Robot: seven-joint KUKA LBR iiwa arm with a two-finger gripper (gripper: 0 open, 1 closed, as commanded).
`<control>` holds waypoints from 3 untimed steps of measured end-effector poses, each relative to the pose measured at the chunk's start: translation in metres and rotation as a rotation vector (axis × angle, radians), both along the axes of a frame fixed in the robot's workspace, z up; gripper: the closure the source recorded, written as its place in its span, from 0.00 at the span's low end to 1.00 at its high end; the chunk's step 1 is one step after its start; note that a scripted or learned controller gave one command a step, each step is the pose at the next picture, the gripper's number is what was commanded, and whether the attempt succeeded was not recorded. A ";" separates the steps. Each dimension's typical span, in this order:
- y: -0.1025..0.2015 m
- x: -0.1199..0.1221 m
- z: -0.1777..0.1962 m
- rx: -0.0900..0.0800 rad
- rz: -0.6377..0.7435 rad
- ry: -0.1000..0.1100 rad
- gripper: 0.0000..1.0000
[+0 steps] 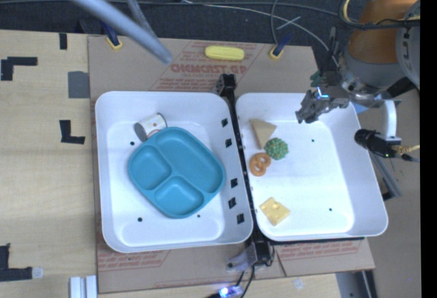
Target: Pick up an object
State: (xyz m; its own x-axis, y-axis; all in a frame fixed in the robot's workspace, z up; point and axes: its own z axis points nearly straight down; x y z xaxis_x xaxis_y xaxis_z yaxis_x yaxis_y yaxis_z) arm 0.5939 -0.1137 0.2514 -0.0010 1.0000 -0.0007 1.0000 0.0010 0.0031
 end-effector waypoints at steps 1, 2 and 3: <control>0.046 0.007 -0.015 0.000 0.002 0.004 1.00; 0.099 0.010 -0.030 0.001 0.003 0.006 1.00; 0.146 0.013 -0.038 0.001 0.004 0.006 1.00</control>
State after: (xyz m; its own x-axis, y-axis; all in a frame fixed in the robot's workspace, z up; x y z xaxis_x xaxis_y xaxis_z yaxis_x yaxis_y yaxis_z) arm 0.6065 0.0326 0.2135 -0.0050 1.0000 0.0001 1.0000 0.0050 -0.0028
